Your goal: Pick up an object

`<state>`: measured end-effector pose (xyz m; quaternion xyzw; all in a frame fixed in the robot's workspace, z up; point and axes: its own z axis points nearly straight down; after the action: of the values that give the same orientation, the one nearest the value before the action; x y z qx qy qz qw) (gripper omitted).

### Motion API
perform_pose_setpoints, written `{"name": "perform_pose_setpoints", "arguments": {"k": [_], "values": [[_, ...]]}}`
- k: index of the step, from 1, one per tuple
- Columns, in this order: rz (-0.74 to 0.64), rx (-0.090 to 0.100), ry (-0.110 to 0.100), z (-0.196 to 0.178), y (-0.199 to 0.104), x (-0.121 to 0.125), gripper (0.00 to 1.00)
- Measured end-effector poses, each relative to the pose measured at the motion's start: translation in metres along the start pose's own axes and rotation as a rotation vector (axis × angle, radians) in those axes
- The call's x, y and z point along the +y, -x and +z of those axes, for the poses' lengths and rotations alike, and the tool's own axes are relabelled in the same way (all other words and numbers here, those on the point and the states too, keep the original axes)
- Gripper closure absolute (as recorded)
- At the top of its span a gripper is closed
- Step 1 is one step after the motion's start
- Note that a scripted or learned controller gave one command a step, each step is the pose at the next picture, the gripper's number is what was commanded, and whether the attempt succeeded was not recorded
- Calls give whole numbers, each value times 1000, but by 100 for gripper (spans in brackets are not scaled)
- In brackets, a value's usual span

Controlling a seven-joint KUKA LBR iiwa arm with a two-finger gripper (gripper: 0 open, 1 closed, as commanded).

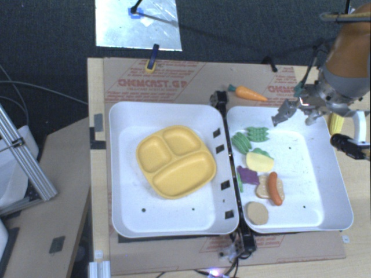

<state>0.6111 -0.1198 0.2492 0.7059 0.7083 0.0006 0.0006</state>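
Observation:
My gripper [297, 116] hangs over the far edge of the right bin [324, 172], its two fingers spread apart with nothing between them. Below and left of it, toy food lies along the bin's left side: green leafy pieces [249, 136], a yellow piece [259, 161], a purple piece [248, 175], a hot dog in a bun [272, 188] and a tan cookie [257, 213]. An orange toy carrot [249, 93] rests on the cardboard beyond the bins, left of the gripper.
The left bin [124, 155] holds a yellow divided plate [175, 161]. A black hinge strip [229, 155] runs between the bins. A blue and yellow tool [153, 58] lies on the cardboard at the back. A metal frame [23, 161] stands at far left.

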Motion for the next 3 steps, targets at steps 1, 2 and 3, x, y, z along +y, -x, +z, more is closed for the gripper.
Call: {"name": "perform_pose_setpoints", "arguments": {"k": [1,2,3], "values": [[-6,4,-10,69,-67,-47,0],[-5,2,5,-5,-101,-85,0],[-9,4,2,-41,-167,-122,0]]}}
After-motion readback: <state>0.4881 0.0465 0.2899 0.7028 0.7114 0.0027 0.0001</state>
